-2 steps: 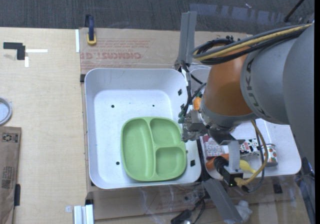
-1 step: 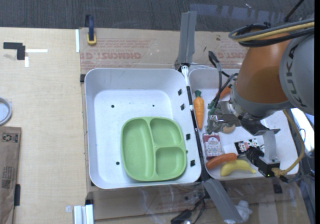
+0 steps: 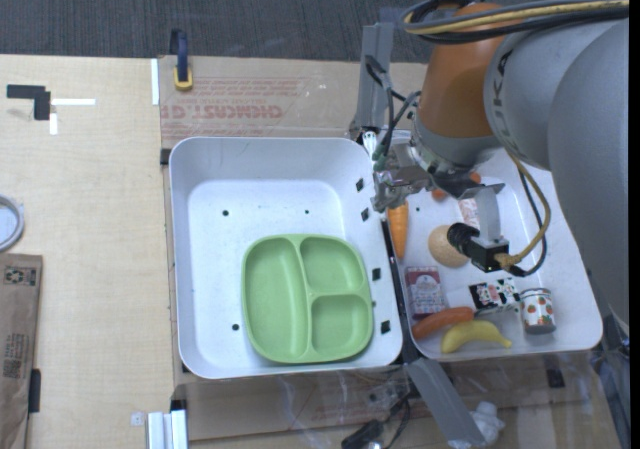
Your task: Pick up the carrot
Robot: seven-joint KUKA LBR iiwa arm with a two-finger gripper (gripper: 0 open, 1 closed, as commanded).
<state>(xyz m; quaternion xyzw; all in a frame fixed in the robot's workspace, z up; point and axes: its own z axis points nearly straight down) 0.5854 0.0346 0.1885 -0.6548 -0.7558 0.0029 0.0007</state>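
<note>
At the bottom of the frame, in the right bin (image 3: 575, 282), a banana (image 3: 476, 337) is lying along the near wall with a long red-orange piece (image 3: 440, 321) just above it, a small printed cup (image 3: 537, 310) to their right and a red carton (image 3: 424, 290) to their left. A little higher, a tan ball (image 3: 447, 246) is sitting beside a black fitting on the arm.

The carrot (image 3: 398, 229) is lying upright in the frame, hard against the bin's left wall (barely any room on that side), its top end reaching just under the gripper (image 3: 392, 187). The gripper is hanging at the wall between the two bins; whether its fingers are wide or closed cannot be told, and no grasp on the carrot is showing.

In the left bin (image 3: 200, 237), a green divided plate (image 3: 308, 296) is occupying the lower middle, with bare white floor lying above and left of it.
</note>
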